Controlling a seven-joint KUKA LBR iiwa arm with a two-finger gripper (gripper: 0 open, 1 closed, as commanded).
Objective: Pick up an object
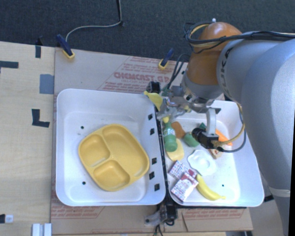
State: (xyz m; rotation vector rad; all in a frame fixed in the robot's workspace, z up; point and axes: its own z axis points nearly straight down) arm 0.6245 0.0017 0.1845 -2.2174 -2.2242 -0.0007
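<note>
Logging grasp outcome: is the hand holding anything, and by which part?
Cannot be told: the hand sits low over the right white bin, its grasp hidden.

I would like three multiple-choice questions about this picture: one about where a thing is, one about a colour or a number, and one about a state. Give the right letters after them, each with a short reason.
1. Where does the banana lie?
A. in the left bin
B. in the right bin
C. on the cardboard

2. How many compartments has the yellow tray?
A. two
B. three
C. five

3. How does the yellow tray lie?
A. flat, open side up
B. upside down
C. standing on its edge

Answers:
1 B, it rests near the front edge of the right bin.
2 B, two small hollows and one larger one show.
3 A, its hollows face the camera on the floor of the left bin.
</note>
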